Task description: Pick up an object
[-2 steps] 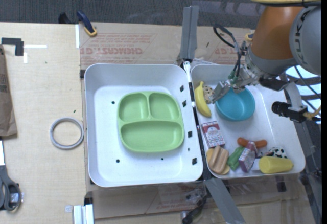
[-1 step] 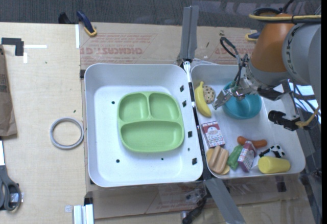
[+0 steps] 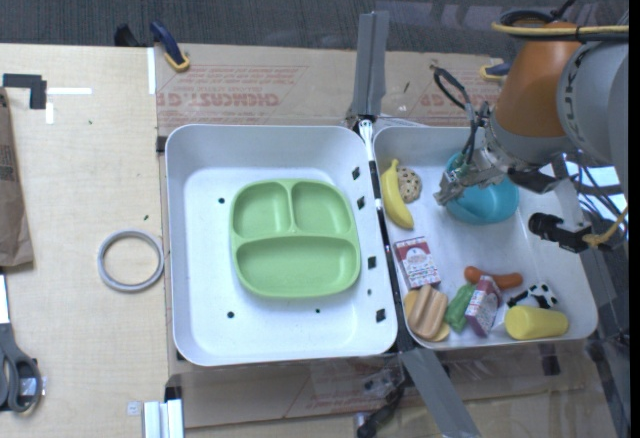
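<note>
On the table (image 3: 80, 186) at far left lies a tape ring (image 3: 131, 259). The left bin (image 3: 185, 226) holds a green divided plate (image 3: 295, 238). In the right bin (image 3: 570, 271), a banana (image 3: 394, 200) lies along the left wall with a cookie (image 3: 409, 185) touching it. Nearer are a small carton (image 3: 417, 262), a hot dog (image 3: 428, 312), a green bottle (image 3: 459, 308), a packet (image 3: 484, 306), a carrot (image 3: 496, 278), a yellow cylinder (image 3: 536, 323) and a soccer ball (image 3: 541, 297). At the far side sits a teal bowl (image 3: 487, 201). The pincer (image 3: 455, 188) is low at the bowl's left rim; I cannot tell how far it is open or whether it grips anything. The arm (image 3: 560, 91) stretches in from the right.
</note>
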Robot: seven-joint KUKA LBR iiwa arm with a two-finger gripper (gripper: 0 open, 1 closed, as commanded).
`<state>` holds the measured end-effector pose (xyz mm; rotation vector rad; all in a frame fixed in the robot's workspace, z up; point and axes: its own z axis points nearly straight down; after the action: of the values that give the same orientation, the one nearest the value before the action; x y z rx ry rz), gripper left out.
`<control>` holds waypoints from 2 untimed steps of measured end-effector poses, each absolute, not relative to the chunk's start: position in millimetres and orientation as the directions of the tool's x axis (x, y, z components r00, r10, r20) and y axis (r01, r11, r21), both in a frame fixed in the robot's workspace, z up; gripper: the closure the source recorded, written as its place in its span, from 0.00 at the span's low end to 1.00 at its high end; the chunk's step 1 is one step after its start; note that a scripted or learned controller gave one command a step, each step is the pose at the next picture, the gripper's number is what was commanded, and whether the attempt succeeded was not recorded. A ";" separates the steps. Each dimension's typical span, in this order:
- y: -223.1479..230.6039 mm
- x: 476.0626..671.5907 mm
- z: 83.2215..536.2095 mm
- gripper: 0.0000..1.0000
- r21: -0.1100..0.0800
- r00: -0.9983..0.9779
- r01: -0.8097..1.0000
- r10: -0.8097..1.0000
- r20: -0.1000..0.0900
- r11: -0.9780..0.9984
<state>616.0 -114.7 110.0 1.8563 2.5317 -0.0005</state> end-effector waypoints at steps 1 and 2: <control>-114.5 615.9 109.9 0.00 0.001 -0.301 0.954 0.954 -0.002 0.301; -105.6 641.5 92.6 0.00 0.001 -0.211 0.978 0.978 -0.002 0.211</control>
<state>641.5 -105.6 92.6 1.9725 2.4429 -0.0005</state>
